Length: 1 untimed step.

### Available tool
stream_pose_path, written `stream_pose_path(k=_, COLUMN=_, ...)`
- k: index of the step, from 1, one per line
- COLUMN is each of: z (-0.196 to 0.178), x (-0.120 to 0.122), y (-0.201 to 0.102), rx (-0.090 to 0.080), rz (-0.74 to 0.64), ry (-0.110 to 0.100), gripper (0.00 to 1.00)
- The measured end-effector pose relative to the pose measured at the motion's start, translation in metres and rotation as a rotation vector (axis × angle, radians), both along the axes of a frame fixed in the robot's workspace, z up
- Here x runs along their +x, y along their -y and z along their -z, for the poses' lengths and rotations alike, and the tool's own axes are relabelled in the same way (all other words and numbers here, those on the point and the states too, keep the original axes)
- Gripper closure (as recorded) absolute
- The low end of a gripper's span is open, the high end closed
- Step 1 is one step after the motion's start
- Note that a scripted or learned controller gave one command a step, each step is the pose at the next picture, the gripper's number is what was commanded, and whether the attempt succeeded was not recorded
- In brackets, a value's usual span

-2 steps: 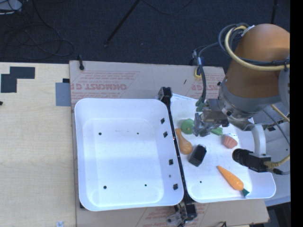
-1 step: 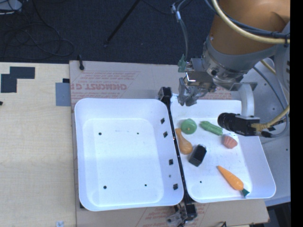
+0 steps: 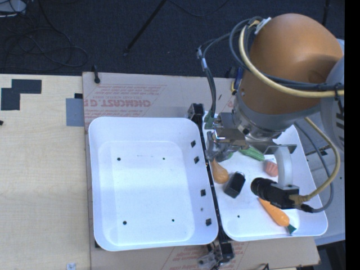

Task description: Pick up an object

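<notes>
The two-finger gripper (image 3: 216, 146) reaches low into the right white plastic bin (image 3: 315, 221), poised beside a small rounded orange-tan toy (image 3: 219, 173) near the dividing wall; its grasp I cannot tell

The grey arm (image 3: 281, 77) reaches in, jaws apparently pointing straight down.

Two white bins (image 3: 146, 131) (image 3: 315, 221) (side by side), one toy carrot (image 3: 274, 212), one black block (image 3: 234, 184).
</notes>
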<state>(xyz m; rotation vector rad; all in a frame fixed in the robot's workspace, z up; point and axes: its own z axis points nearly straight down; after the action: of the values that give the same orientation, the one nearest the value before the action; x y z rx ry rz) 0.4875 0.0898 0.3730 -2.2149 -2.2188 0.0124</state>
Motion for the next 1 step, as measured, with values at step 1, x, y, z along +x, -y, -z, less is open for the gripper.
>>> stream_pose_path(k=1, z=-0.1113, x=-0.0072, y=-0.0545, rx=0.005, rz=-0.005, ry=0.018, gripper=1.0)
